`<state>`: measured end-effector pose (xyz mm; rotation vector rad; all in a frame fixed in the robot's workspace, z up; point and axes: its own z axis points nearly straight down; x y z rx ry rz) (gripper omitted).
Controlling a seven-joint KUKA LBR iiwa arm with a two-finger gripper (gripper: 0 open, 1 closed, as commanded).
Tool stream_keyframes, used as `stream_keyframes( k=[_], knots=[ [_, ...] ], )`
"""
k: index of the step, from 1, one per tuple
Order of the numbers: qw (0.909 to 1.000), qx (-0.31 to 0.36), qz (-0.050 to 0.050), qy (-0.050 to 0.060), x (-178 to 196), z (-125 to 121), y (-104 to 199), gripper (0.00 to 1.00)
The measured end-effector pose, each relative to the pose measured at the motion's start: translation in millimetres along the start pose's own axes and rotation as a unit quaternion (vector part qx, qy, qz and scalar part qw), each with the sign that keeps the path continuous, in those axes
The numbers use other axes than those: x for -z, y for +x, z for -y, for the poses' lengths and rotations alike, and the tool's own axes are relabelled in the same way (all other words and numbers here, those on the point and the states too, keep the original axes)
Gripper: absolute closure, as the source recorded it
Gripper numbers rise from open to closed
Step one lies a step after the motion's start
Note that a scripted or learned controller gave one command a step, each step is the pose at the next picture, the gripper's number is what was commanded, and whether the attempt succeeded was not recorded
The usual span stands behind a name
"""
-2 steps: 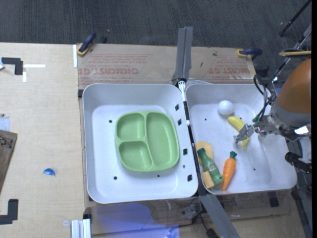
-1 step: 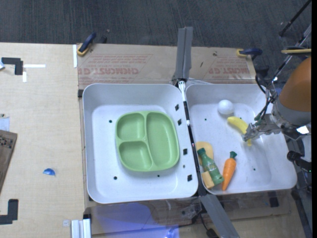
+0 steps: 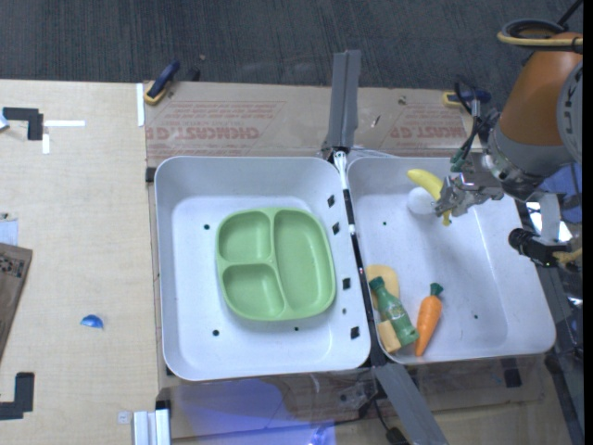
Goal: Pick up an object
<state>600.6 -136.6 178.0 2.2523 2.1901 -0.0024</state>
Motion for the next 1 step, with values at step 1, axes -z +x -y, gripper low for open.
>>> stream_keyframes(
  k=[1],
  knots=[
    [0.9998,-0.022,0.0,0.0,13.0,-56.1,74.4,1.0]
  ],
)
